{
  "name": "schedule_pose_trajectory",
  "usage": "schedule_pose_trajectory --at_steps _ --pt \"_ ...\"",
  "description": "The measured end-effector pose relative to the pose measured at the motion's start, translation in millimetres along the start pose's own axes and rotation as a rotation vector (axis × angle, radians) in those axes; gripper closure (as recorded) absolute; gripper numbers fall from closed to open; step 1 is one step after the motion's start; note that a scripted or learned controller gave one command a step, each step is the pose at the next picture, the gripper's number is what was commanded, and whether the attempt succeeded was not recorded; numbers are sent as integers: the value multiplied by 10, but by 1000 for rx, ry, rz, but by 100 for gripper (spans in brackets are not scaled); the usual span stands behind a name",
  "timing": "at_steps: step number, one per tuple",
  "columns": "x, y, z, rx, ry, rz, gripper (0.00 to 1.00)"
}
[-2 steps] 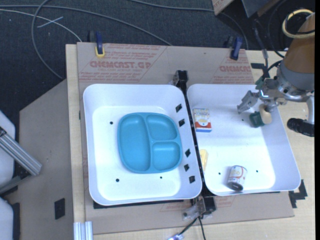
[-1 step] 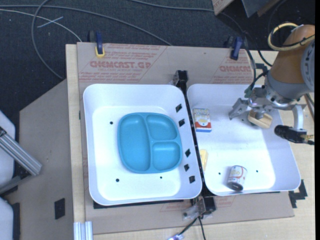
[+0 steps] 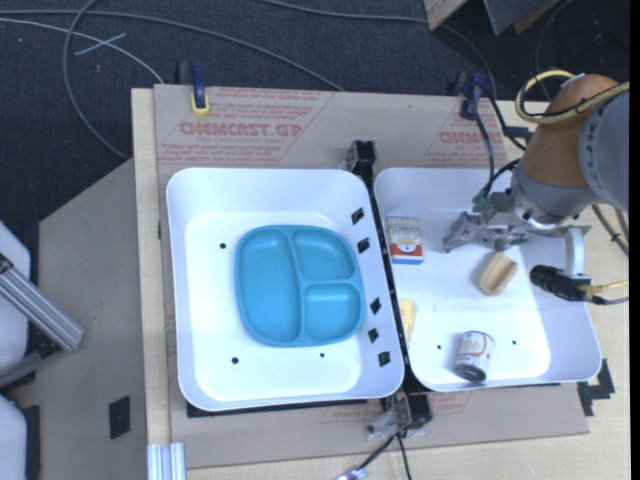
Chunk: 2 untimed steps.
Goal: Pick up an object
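Note:
My gripper [image 3: 487, 230] hangs over the back of the right bin [image 3: 560, 363], its metal fingers spread and nothing between them. Just below it a tan cork-like block [image 3: 496, 273] lies on the bin floor. A small white carton with red and blue print [image 3: 404, 240] rests to the gripper's left, near the bin's left wall. A small can [image 3: 473, 354] lies on its side toward the front of the bin. A yellow piece [image 3: 407, 315] leans against the left wall of that bin.
The left bin [image 3: 200, 368] holds a blue divided plate [image 3: 299, 284]. A black clamp strip [image 3: 368, 258] runs between the bins. Cables [image 3: 560, 284] trail along the right bin's right side. The grey arm with its orange band [image 3: 555, 153] stands above the back right.

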<state>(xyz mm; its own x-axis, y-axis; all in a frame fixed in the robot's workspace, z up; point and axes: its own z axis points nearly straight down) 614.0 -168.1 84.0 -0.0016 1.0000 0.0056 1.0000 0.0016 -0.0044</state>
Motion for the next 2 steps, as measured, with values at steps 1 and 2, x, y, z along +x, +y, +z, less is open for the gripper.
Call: schedule_pose_trajectory --at_steps 1,2 --pt "-14 7 -129 -5 -4 0 100" --pt "-20 103 -606 -8 -6 0 100"
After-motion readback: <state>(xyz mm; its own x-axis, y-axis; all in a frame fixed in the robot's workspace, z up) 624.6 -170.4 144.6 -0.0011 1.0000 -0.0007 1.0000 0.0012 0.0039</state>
